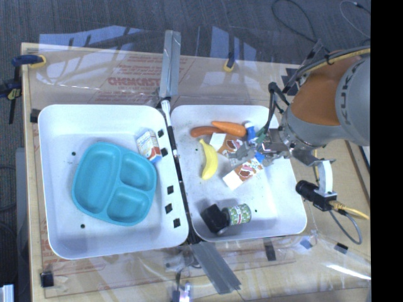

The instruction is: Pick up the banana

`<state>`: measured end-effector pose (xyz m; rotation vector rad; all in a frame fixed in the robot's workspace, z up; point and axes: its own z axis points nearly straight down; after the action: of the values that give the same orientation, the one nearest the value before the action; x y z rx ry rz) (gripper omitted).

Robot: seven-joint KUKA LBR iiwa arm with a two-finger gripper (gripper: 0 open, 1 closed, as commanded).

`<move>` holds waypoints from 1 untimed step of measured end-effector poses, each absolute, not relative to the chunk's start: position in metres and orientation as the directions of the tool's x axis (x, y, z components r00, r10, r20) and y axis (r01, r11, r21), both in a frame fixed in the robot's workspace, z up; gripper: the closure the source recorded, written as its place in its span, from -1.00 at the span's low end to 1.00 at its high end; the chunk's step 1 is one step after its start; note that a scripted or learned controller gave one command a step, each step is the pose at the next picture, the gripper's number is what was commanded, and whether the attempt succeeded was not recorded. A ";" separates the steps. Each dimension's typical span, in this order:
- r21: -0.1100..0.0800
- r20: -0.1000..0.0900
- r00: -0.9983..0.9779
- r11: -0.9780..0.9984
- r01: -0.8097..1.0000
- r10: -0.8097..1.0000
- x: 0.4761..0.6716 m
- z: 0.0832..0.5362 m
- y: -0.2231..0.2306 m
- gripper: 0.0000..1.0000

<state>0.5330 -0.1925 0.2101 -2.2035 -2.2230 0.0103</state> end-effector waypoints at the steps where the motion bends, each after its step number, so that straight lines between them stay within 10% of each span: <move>1: -0.007 0.001 -0.017 0.017 1.000 1.000 0.505 0.318 -0.187 -1.00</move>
<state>0.5048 -0.1871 0.3179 -2.1989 -2.2359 0.0072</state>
